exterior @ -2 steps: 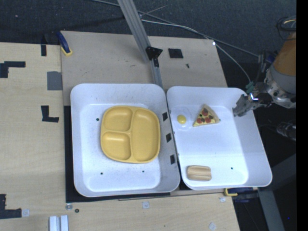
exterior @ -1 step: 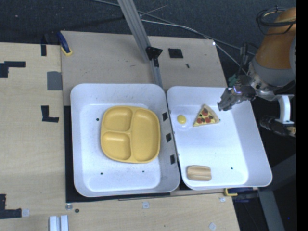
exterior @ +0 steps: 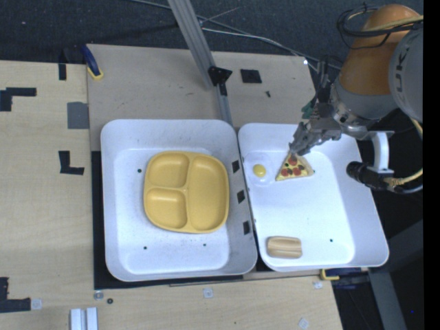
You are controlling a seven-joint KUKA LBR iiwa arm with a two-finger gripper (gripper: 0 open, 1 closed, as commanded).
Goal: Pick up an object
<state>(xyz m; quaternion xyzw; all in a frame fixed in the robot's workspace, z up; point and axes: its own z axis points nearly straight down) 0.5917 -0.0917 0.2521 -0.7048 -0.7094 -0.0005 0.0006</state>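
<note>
One fixed camera hangs above the pale wooden bench (exterior: 172, 81) and looks down at a slant, far enough off to take in both shallow white plastic bins (exterior: 124, 253) whole, side by side at mid-frame. Bench top runs beyond the bins toward the upper edge and left. The grey arm with the orange band (exterior: 375, 60) enters right of the bins

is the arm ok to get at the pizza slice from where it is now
Probably yes. The gripper hangs right over the top of the pizza slice in the right bin, and the yellow ball and bun lie apart from it.
</note>
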